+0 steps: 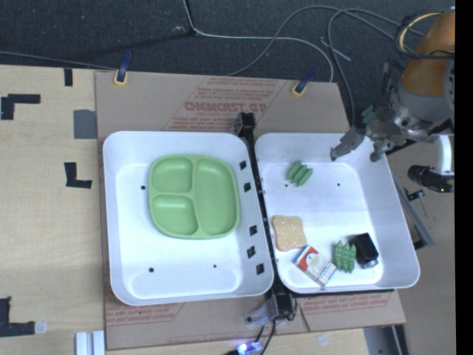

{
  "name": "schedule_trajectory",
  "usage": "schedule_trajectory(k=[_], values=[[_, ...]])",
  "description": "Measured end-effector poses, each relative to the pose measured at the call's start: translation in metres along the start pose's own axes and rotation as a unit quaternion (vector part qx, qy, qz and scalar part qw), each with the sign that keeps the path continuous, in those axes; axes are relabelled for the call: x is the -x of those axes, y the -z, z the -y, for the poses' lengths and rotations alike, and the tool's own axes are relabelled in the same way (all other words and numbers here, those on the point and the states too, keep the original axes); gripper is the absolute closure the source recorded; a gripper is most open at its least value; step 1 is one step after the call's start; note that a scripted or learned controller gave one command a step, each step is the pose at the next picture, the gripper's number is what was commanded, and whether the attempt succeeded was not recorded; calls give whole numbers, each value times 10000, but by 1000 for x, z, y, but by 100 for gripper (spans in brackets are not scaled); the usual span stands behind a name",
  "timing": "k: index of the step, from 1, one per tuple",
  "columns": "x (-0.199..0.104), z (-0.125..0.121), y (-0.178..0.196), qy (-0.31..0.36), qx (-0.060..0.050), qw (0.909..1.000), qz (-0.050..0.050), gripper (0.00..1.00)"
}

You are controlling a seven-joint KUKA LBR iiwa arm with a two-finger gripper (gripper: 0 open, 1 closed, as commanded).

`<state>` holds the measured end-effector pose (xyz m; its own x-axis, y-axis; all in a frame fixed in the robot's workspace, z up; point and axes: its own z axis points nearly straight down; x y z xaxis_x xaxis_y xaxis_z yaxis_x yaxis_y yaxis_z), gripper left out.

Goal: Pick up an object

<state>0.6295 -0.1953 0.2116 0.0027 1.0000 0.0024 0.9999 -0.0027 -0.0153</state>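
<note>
1. Nearest us, along the front of the right bin (384, 198), we see a cluster of small things: a red and white carton (316, 265) lying tilted, a green knobbly toy (344, 256) just beside it, and a black block (363, 248) touching that toy's far side.
2. A little further in, a slice of toast (288, 232) lies flat near the right bin's left wall, just beside the carton.
3. In the left bin (122, 198) we see a green divided plate (195, 196) with three compartments, resting flat in the middle.
4. Deeper in the right bin, a small green ridged piece (299, 173) lies alone, well apart from the front cluster.
5. At the far right corner of the right bin we find the tool (362, 146), its two grey fingers spread apart with nothing between them, hanging over the bin's rim and well apart from every object.
6. Above the tool, the arm (425, 72) rises with its orange band showing at the right.
7. Both bins sit on a cardboard sheet (222, 106) clipped to the bench (44, 198), and cables (295, 28) trail across the dark floor beyond.
</note>
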Motion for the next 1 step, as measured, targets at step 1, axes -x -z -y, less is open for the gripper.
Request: schedule_trajectory(k=[1], values=[[-1, -3, 10, 19, 70, 10000, 13, 0]])
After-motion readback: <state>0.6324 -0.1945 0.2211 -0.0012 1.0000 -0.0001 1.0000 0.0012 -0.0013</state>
